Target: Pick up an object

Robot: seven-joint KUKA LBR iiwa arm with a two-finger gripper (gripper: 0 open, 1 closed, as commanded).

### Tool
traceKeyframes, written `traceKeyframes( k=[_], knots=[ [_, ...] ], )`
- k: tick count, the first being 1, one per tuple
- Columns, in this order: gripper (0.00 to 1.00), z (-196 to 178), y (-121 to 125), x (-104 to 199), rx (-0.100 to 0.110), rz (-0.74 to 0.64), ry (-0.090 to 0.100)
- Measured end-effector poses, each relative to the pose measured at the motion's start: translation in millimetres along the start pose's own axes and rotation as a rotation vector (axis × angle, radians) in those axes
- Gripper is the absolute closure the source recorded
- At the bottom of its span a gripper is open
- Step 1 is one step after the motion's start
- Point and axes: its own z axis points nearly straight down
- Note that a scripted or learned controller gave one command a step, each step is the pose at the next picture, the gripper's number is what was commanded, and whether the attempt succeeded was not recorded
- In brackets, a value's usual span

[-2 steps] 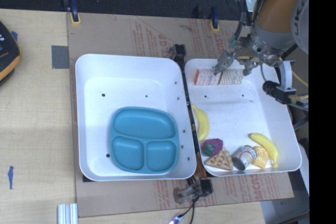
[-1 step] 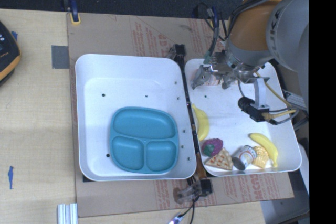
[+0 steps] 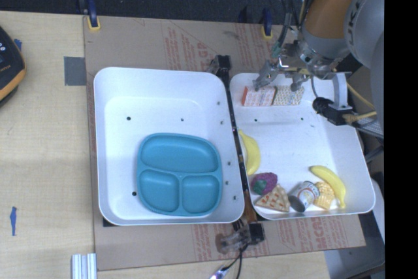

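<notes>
Above, hand (image 3: 279, 80) spread wide, hovering right over wafer biscuits (image 3: 272, 97) at right bin's (image 3: 339, 140) far wall; fingertips' contact hard to judge.

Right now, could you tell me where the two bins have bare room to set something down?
Left bin: bare strip behind the blue tray. Right bin: bare middle, between the gripper and front-edge clutter: can, bananas, pizza slice.
</notes>
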Motion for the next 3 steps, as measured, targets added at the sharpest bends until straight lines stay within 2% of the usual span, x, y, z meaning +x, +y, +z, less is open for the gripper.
traceKeyframes(
  k=[1,2,3],
  knots=[
    [0.00,0.3,-47.5,50.1,0.002,-0.003,0.000],
    [0.00,0.0,-6.0,84.5,0.000,-0.002,0.001],
    [1.00,-10.4,-5.9,83.7,0.003,-0.005,0.000]
  ],
)
